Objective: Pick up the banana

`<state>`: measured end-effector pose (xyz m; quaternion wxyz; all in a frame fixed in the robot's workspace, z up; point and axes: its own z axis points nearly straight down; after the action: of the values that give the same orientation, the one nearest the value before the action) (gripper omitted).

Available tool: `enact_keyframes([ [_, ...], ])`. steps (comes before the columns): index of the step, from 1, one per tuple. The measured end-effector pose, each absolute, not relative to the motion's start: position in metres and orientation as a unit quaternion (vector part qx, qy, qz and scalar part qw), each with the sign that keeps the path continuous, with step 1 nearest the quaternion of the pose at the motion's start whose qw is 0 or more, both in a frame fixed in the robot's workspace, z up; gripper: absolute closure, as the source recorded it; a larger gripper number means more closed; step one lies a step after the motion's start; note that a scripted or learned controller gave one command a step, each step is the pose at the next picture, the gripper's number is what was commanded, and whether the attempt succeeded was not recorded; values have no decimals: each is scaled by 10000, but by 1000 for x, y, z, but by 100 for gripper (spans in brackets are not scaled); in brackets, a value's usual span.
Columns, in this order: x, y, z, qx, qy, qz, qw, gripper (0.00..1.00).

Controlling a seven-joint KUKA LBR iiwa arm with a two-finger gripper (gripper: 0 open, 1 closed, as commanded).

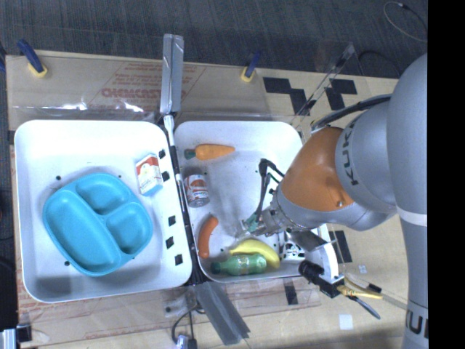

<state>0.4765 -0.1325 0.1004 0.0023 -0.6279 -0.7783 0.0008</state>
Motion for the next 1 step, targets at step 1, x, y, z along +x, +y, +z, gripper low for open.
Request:
enact_keyframes([
  [1, 477, -132, 100, -6280, -7782, 8, 21, 0],
])
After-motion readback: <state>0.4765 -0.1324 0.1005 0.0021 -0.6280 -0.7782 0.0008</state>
